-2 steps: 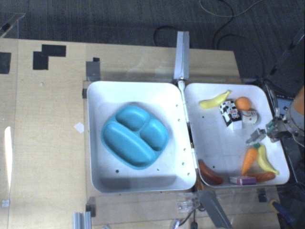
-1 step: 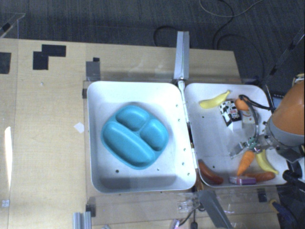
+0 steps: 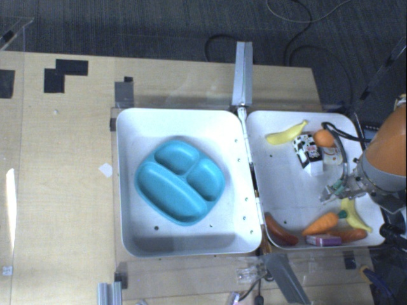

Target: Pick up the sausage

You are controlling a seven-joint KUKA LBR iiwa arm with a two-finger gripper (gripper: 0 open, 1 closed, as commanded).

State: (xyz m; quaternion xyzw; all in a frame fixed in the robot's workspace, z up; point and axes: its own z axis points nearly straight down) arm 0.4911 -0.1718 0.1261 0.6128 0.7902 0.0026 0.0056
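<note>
Right bin mid-floor bare; sausage hugs its near-left rim.

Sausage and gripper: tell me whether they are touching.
Apart. The camera view shows the sausage lying at the right bin's front left corner, with bare white floor between it and the gripper further right.

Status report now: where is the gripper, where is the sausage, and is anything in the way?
Gripper low over right bin, right side. Sausage at bin's near-left corner, apart from gripper. Carrot lies between them.
</note>
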